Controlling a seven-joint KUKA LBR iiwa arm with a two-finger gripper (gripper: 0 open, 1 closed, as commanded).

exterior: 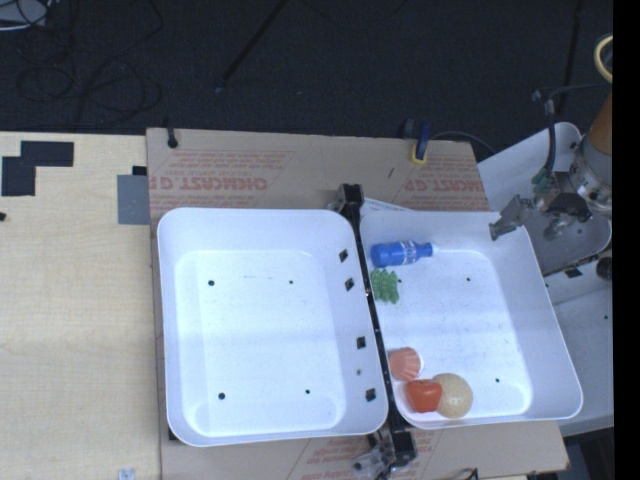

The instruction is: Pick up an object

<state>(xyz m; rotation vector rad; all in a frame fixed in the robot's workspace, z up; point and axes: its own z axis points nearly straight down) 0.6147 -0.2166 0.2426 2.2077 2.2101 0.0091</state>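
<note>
Brown cardboard (260, 173) lies under two white bins on the bench, and the floor behind is dark.

The gripper (545, 216) hangs at the far right, just over the top right rim of the right bin (520, 268). It is small and dark in the picture, so I cannot tell if it is spread or pressed together. Nothing can be seen held in it.

All the things to pick lie to the left of the gripper, on the other side of this bin. The nearest one is the blue bottle (400, 254). It lies on its side near the top left of the bin, close to the wall between the bins. Its long side runs left to right, a little tilted, with the cap end pointing toward the gripper. Just below it sits a small green thing (386, 286), also next to that wall.

Farther away, in the bottom left corner of the bin, three round things sit in a bunch: a pale orange one (404, 363), a red one (424, 395) and a yellowish ball (453, 395). The red one and the yellowish ball touch each other.

The left bin (260, 323) is farthest from the gripper.

I think the bottle is the best pick. The arm would need to go left and down, and close across the thin sides of the bottle, not along its length.
</note>
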